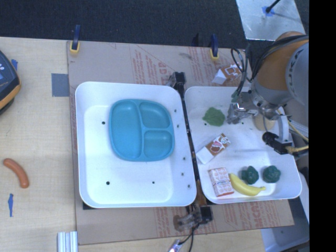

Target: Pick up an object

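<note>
The gripper [239,111] sits low in the right bin [294,193], near its far wall. Whether it is open or shut cannot be told from this view, and nothing can be seen held in it. Just beside it, toward the bins' shared wall, lies a green leafy piece [213,116], the nearest object, very close to the gripper though contact cannot be judged.

Nearer the camera from the gripper lies a brown-and-white packet [217,145], with bare bin floor around it. Further on, along the near wall, are a red-and-white packet [219,181], a banana [245,186] just beside it, and two dark green lumps [250,175] [271,174] beyond the banana's other end.

Across the shared wall from the gripper, the left bin [92,188] holds a blue divided plate [142,129], with open white floor all round it.

Well apart, on the bench past the left bin, lies a sausage [17,172].
</note>
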Robot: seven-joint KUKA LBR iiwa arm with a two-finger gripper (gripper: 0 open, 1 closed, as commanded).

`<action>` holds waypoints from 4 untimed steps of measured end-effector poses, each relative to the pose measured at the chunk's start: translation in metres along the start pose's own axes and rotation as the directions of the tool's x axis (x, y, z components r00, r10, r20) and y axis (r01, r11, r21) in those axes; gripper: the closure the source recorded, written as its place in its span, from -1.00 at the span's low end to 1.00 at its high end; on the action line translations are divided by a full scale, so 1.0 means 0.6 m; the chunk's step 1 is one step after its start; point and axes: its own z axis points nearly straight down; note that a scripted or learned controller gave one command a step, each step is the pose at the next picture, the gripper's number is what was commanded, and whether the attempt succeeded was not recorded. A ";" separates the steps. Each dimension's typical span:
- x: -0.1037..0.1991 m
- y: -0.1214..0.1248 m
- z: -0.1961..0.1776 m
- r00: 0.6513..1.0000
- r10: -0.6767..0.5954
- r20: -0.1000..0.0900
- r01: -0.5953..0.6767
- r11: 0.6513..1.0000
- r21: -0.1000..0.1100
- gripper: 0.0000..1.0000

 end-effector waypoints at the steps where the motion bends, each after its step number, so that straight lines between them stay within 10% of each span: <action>1: 0.017 -0.074 0.019 1.000 0.005 -0.001 -0.005 1.000 0.000 1.00; 2: 0.074 -0.171 -0.034 1.000 0.003 -0.001 -0.003 1.000 -0.001 1.00; 3: 0.074 -0.171 -0.033 1.000 0.005 -0.001 -0.005 1.000 -0.001 -1.00; 4: 0.058 -0.069 0.005 1.000 0.005 -0.001 -0.005 1.000 -0.003 -1.00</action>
